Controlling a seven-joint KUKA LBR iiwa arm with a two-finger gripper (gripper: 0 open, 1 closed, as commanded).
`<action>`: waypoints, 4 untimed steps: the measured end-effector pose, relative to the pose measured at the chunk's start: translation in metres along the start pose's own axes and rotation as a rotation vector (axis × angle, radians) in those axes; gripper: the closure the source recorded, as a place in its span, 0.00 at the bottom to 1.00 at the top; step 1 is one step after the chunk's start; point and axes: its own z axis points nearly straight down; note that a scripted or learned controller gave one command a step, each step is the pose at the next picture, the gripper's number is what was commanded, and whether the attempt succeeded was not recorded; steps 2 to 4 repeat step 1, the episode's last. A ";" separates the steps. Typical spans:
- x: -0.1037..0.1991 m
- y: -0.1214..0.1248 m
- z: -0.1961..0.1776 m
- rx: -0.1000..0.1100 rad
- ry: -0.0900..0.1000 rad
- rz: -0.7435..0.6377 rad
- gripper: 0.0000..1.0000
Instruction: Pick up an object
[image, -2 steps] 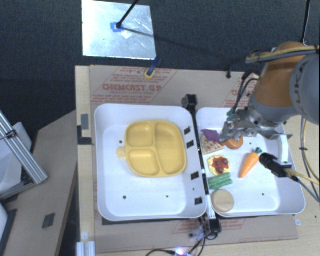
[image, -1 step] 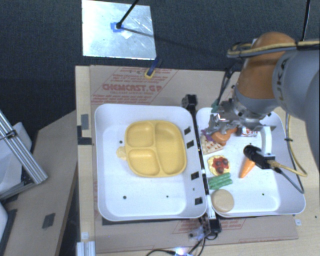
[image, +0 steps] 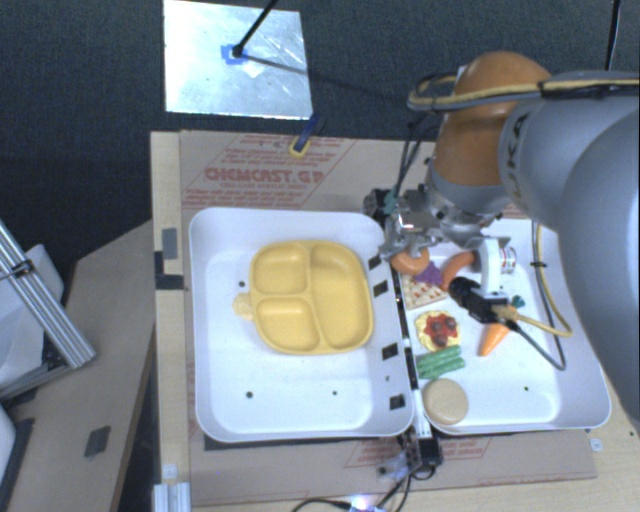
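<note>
My gripper (image: 404, 238) hangs low over the far left corner of the right bin (image: 560, 395), reaching down from the orange-banded wrist. Just beneath it lies an orange rounded toy food (image: 410, 264) next to a purple piece (image: 431, 273). I cannot make out whether the gripper touches the orange piece. Nearby in the same bin lie a waffle square (image: 424, 294), a small pizza (image: 438, 328), green beans (image: 439, 361), a tan round bun (image: 446, 400), a carrot (image: 492, 338) and an orange sausage (image: 457, 265).
A yellow divided plate (image: 305, 297) sits in the left bin (image: 225, 400). The arm's grey body covers the right bin's far right side. A black part with a cable (image: 478, 302) reaches over the toy foods. Cardboard lies under both bins.
</note>
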 end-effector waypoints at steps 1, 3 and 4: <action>0.007 -0.004 -0.018 0.000 0.000 0.002 1.00; 0.007 -0.004 -0.018 0.000 0.000 0.002 1.00; 0.007 -0.004 -0.018 0.000 0.000 0.002 1.00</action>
